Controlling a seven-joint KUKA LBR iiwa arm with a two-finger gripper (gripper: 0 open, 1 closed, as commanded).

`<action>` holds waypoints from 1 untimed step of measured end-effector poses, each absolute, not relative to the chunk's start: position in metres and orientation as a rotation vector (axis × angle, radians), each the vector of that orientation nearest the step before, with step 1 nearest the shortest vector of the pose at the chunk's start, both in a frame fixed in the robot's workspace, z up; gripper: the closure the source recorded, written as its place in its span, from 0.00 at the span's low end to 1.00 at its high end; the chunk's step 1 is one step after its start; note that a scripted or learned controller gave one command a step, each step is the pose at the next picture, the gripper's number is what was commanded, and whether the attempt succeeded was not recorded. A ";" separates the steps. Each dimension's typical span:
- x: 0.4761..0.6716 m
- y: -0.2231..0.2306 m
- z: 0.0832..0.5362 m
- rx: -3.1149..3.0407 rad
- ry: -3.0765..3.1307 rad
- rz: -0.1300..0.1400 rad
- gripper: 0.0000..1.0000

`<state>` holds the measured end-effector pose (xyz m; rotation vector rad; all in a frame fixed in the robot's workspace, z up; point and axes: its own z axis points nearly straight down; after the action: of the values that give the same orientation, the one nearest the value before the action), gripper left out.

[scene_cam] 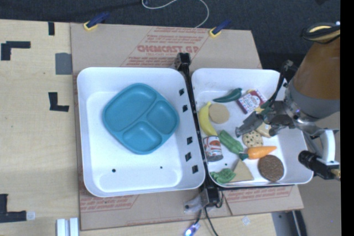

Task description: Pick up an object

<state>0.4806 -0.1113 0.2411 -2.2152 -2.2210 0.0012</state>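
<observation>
over the right bin (287, 181), the claw (250, 125) hangs low among toy food.
whether its fingers are parted or closed cannot be told. a cookie (253, 139) lies just under it, an orange carrot (260, 152) just below that, a round biscuit (218, 114) and banana (206, 120) to its left, a blue plate (140, 117) far left in the other bin (91, 174).

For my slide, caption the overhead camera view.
KUKA arm reaches over the right bin of toy food; a blue divided plate sits in the left bin.
</observation>
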 end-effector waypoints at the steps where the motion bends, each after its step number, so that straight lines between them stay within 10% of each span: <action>1: 0.484 -0.113 0.249 -2.216 -2.223 0.003 1.00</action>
<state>0.4835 -0.1126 0.2489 -2.2157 -2.2230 0.0026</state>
